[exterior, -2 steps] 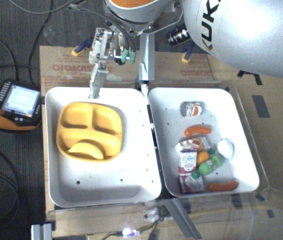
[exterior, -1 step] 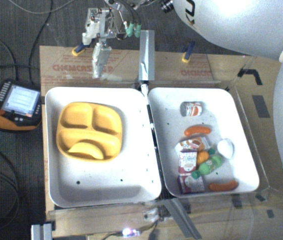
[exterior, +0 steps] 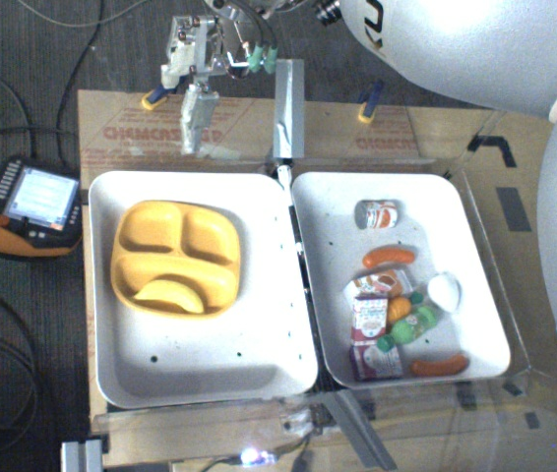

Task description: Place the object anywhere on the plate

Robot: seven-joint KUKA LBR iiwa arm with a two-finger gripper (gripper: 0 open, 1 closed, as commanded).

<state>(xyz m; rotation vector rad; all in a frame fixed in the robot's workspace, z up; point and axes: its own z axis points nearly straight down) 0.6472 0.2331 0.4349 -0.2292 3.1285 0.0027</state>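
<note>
A yellow plate point(exterior: 210, 229) with three compartments lies in the left white bin point(exterior: 200, 367). A pale yellow banana-shaped piece point(exterior: 170, 296) rests in the plate's front compartment. My gripper point(exterior: 197, 131) hangs beyond the far edge of the left bin, over the cardboard, well clear of the plate. Nothing is visible in its grasp.
The right bin point(exterior: 475, 264) holds a small can point(exterior: 377, 214), two orange sausages point(exterior: 389, 257) point(exterior: 439, 366), a small carton point(exterior: 369, 315), a white egg point(exterior: 444, 291), a green bottle point(exterior: 408, 327) and other small items. A teach pendant point(exterior: 32, 205) lies left of the bins.
</note>
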